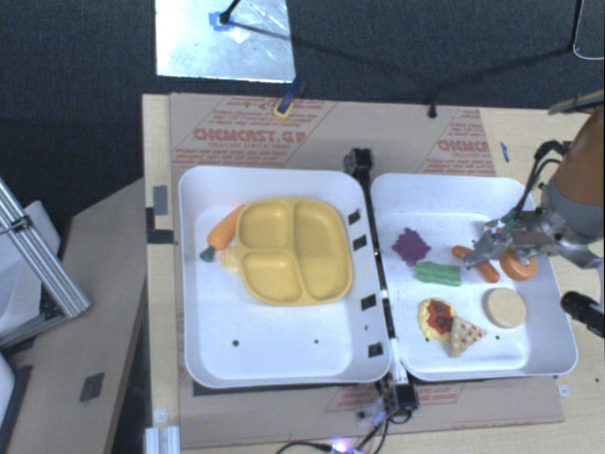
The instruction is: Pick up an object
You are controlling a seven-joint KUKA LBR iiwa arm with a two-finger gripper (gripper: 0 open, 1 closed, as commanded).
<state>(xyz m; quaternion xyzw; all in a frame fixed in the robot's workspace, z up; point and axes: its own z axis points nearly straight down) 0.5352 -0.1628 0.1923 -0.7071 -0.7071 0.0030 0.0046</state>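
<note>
My gripper (489, 246) hangs low over the right bin (548, 348), at its right middle. Just under it lies a red-orange sausage (475, 261), partly covered by the gripper. An orange round slice (520, 266) sits right beside the gripper on its right. Left of it are a green piece (438, 273) and a purple grape bunch (410, 245). Nearer the front lie a tan round disc (505, 307), a pizza wedge (462, 334) and a red and yellow piece (436, 317).
The left bin (284, 357) holds a yellow divided plate (288, 251) with an orange carrot (223, 228) against its left side. A black hinge strip (371, 253) runs between the bins. The arm's grey body (579, 187) rises over the right bin's right edge.
</note>
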